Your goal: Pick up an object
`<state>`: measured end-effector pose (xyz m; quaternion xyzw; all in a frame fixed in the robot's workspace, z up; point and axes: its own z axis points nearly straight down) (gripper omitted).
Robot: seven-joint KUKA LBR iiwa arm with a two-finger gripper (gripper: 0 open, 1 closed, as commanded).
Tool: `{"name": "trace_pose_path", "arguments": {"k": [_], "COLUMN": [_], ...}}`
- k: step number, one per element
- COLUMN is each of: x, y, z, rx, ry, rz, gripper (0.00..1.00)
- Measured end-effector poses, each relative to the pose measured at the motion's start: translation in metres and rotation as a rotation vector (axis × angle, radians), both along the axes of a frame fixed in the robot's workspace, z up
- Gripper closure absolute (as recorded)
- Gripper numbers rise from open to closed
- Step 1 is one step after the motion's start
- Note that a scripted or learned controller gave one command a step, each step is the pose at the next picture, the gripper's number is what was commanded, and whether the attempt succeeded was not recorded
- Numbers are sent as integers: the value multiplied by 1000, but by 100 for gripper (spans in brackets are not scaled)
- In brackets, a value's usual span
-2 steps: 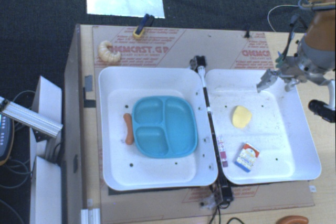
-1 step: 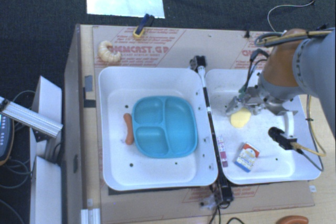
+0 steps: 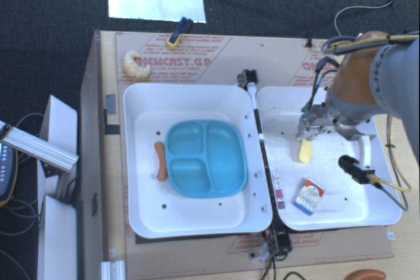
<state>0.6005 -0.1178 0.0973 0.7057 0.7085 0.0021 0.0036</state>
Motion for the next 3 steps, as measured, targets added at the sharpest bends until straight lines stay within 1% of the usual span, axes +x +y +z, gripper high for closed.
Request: {"name": "trace_pose_path", "arguments": {"k": [1,2,3], "x": [-1,-10,-7], "y": [1,29,27], "z": [-2,-12,2], "rx": [1,2,-2], "ry": [4,6,-4], "rz": [0,0,-1], "gripper": [0,0,100]}}
